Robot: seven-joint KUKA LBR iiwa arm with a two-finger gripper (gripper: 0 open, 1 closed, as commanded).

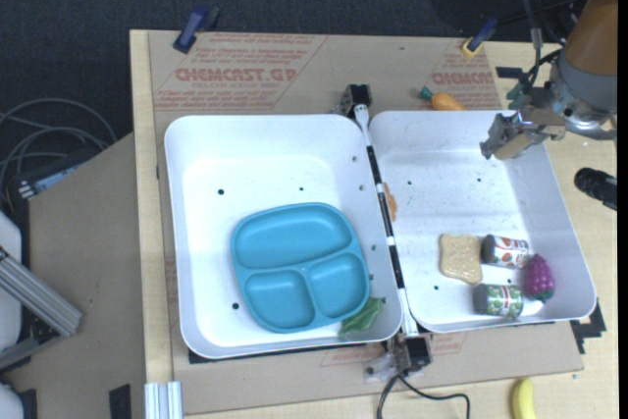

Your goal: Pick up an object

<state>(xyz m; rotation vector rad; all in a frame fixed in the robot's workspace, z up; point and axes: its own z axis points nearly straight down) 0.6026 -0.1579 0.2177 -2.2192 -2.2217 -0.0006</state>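
Note:
My gripper hangs over the far right part of the right bin, with nothing visible in it. Well below it, in the bin's near right corner, lie a slice of toast, a small can with a red label, a bunch of purple grapes and a second can on its side. The left bin holds a blue divided plate, with a green leafy piece at its near right edge.
A small orange bit sits by the divider between the bins. On the cardboard behind the right bin lies an orange carrot-like item. A yellow banana tip shows near the front edge. Blue clamps hold the board.

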